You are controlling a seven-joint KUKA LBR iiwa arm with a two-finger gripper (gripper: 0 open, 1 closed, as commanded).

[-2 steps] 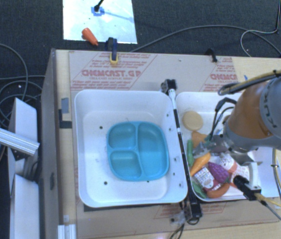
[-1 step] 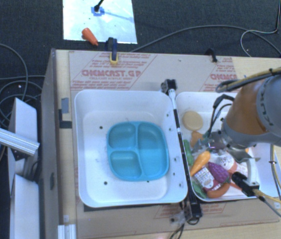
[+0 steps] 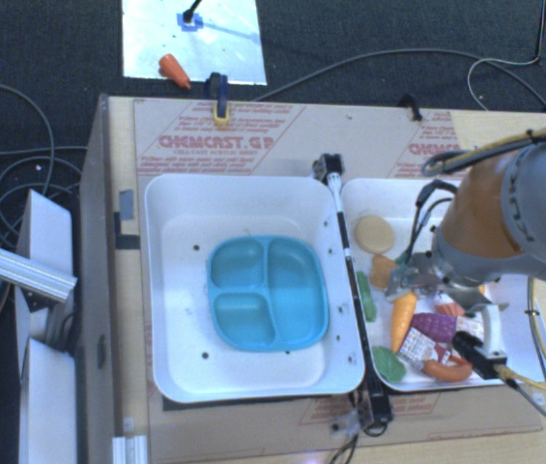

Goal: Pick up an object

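The right bin [image 3: 388,199] holds several toy foods: a beige round piece [image 3: 374,231], an orange chunk [image 3: 382,270], a carrot [image 3: 403,319], a purple and white piece [image 3: 429,331], a green piece [image 3: 387,362] and a red-orange sausage shape [image 3: 446,369]. My gripper [image 3: 416,278] hangs low over the middle of this bin, just above the carrot's top end and beside the orange chunk. The grey arm and its orange band [image 3: 480,211] cover the bin's right part. The wrist hides the fingers.
The left bin [image 3: 181,206] holds a blue divided plate [image 3: 268,291]. A black and white divider bar [image 3: 345,245] runs between the bins. Cables trail over the right bin's right edge [image 3: 535,341]. Cardboard lies under both bins.
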